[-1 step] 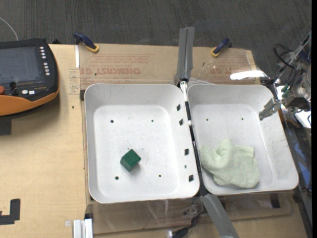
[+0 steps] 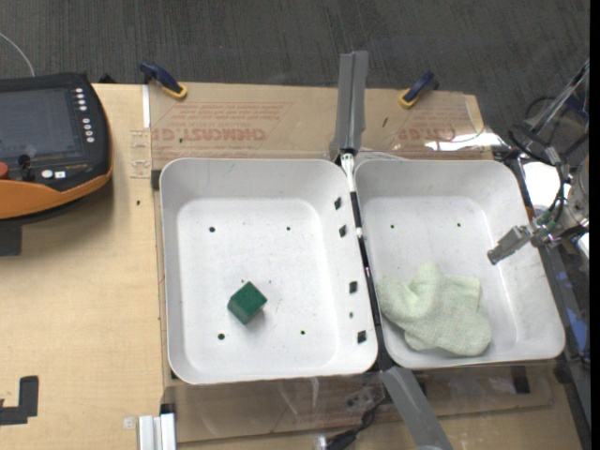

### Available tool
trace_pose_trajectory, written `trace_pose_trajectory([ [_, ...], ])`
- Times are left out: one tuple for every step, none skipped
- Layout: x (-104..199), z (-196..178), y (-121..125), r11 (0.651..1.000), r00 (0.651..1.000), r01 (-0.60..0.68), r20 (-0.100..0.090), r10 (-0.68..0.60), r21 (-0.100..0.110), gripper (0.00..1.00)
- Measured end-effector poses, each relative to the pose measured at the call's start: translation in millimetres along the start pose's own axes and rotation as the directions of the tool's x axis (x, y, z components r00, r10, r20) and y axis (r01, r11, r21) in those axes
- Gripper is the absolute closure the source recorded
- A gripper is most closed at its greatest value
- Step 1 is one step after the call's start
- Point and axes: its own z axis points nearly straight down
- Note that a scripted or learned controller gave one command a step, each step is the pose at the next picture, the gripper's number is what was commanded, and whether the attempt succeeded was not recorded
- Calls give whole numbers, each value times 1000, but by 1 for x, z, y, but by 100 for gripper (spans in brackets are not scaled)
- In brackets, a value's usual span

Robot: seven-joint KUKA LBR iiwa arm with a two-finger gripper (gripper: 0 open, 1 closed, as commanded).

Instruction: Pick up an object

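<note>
A green block (image 2: 247, 303) sits alone on the floor of the left bin (image 2: 187, 181), toward its front, and a pale cloth (image 2: 438, 313) lies bunched in the front of the right bin (image 2: 511, 181), close to the divider. The block looks stiff, light and square-sided, so I judge a pinch across two opposite flat faces would hold; it sits turned at an angle, which the jaws would need to match. The cloth looks soft and limp, best taken at a raised fold near its middle. The gripper (image 2: 511, 244) hovers at the right bin's right wall, well apart from the block and near the cloth; I cannot tell how its jaws stand. Both bins rest side by side on a tan counter (image 2: 84, 326), with a pendant (image 2: 47, 143) at its left and dark carpet beyond
</note>
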Motion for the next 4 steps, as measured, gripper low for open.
trace_pose_trajectory([
  [44, 40, 71, 951, 951, 308, 2, -308, -1, 0],
  [90, 48, 75, 726, 726, 688, 2, -688, -2, 0],
  [127, 3, 86, 374, 374, 928, 6, -928, -1, 0],
  [126, 3, 159, 201, 201, 980, 7, -980, -1, 0],
])
